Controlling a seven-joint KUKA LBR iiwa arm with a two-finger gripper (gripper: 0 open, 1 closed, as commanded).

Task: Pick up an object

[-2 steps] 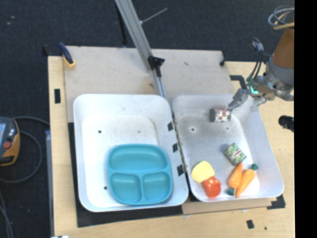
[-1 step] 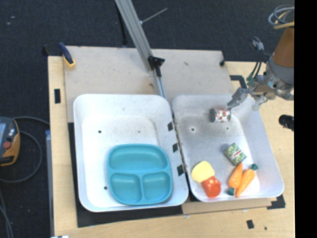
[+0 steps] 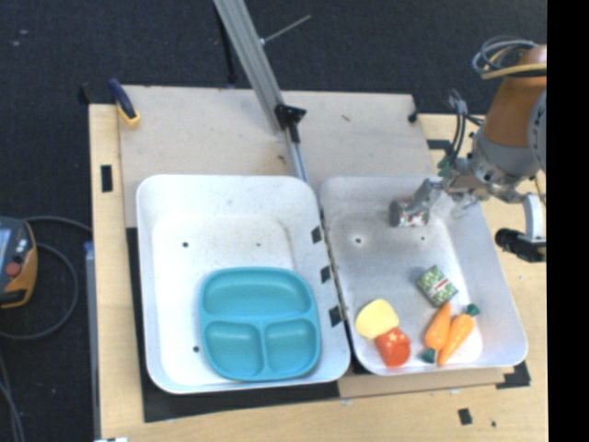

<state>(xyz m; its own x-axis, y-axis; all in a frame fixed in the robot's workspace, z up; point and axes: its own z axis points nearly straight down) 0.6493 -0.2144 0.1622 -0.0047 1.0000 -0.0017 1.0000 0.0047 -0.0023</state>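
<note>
four light, hard toys lay lower right in the right bin (image 3: pixel 479 247); the small green box (image 3: pixel 436 285) looked easiest to pinch across its flat sides, though whether the gripper (image 3: pixel 410 214) was open i could not tell.

Grey arm (image 3: pixel 504 155), orange band (image 3: pixel 517 99)

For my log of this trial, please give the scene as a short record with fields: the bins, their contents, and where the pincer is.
left bin: holds a teal divided plate, at its near side
right bin: holds four small items, all in its near half
yellow item: touching the red item just below it
green box: above the carrots, near the right wall
pincer: over the far part of the right bin, away from all items
pincer contents: nothing visible between its fingers
arm: enters from the right
</note>
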